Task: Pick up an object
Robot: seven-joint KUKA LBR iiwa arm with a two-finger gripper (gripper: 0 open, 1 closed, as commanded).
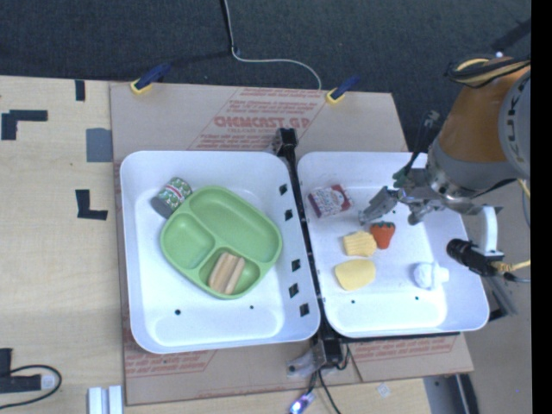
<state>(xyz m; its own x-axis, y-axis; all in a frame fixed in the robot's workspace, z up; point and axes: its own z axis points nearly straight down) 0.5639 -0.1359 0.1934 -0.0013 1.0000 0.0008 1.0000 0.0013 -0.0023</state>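
2 bins on surface | hand [398,212] low over right bin [457,313], fingers spread, gripping nothing | strawberry [383,234] just below it, likely target, beside 2 yellow pieces [359,245] | left bin: green plate [250,222]

- A dark blue-grey carpet [112,15] covers the floor along the top of the view, beyond the bench.
- A thin white cable [259,57] trails across the carpet and curves down toward the cardboard sheet [259,123].
- The cardboard sheet, printed with red lettering, lies flat on the pale wooden bench top [52,274].
- Two clamps, one yellow and blue [149,78] and one blue [343,87], sit at the sheet's far corners.
- Dark grey and black angular marks [86,203] dot the bench's left side.
- Light is even, with soft shadows.
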